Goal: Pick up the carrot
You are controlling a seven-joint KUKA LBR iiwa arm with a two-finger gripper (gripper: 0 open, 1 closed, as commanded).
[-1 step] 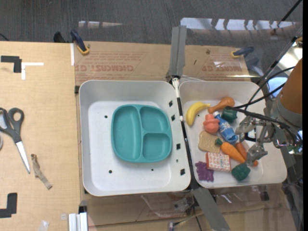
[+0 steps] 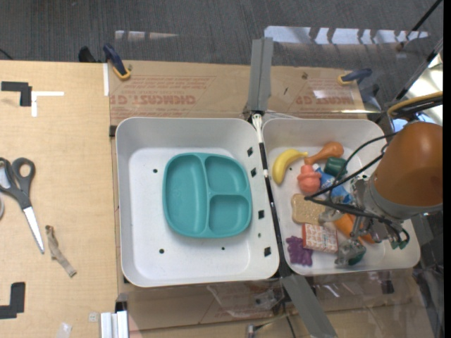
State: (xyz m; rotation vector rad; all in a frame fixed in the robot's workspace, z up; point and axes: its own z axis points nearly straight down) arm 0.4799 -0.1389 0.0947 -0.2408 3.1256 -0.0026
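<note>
Two shallow white plastic bins sit side by side on the bench so I can work from one into the other; the left bin [image 2: 134, 189] holds a teal three-compartment plastic plate [image 2: 208, 194], laid flat near its middle, nothing on it.

The right bin [image 2: 282, 136] carries the clutter, and my grey arm with its orange band [image 2: 412, 164] reaches in from the right and hangs over that bin's right half, covering part of the pile; my pincer [image 2: 350, 239] points down among the toys at the near right; whether it is wide or narrow I cannot tell, cables and arm cross it.

Contents of the right bin, big to small: yellow toy banana [image 2: 287, 164] at upper left; tan slice of toy bread [image 2: 306, 209] mid-left; red lumpy toy fruit [image 2: 309, 180]; patterned pink-and-white square packet [image 2: 320, 240]; purple toy grape cluster [image 2: 299, 251] at the near left corner.

Orange tapered toy carrot [image 2: 345, 224], as I judge it, lies just beside my pincer, partly hidden under the wrist; not lifted yet.
</note>
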